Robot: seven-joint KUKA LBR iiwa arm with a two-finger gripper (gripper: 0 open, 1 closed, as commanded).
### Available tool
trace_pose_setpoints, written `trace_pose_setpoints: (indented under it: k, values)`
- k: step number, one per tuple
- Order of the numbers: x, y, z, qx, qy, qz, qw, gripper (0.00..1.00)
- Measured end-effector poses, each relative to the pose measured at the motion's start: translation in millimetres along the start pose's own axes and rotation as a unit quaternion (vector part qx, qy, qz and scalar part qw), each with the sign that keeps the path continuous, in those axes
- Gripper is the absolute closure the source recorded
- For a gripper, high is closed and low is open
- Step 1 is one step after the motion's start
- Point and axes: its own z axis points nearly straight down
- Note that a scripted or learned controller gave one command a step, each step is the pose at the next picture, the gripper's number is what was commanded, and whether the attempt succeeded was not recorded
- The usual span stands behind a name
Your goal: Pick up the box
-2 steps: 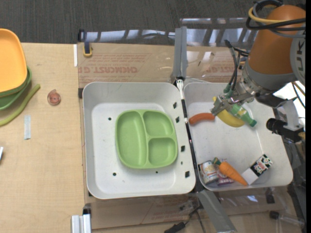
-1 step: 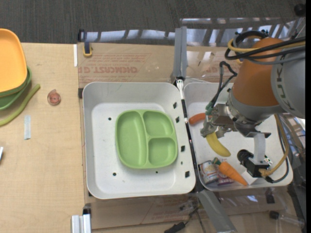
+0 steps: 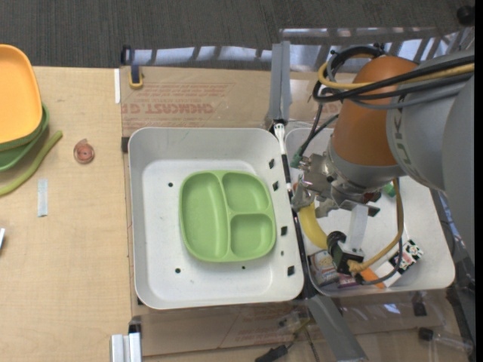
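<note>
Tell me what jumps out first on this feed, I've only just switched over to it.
The green divided plate lying flat in the middle of the left bin catches the eye first. Next is the arm's orange band, which hangs over the right bin and covers much of the clutter there, with a yellow banana-like item showing beside it. An orange plate sits at the bench's far left edge.

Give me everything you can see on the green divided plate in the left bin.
The green plate is a pale green, rounded-square tray, plastic-looking, with three compartments: one long section on its left, two smaller on its right. It lies flat, open side up, near the middle of the left bin, resting on the bin's floor. Nothing sits on it; the arm is over the other bin.
</note>
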Motion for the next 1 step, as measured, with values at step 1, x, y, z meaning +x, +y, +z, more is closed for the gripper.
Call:
trace_pose_setpoints:
  k: [1]
  values:
    - [-27.9,50.0,2.7,-0.001,0.000,-0.186,0.9825,1.00]
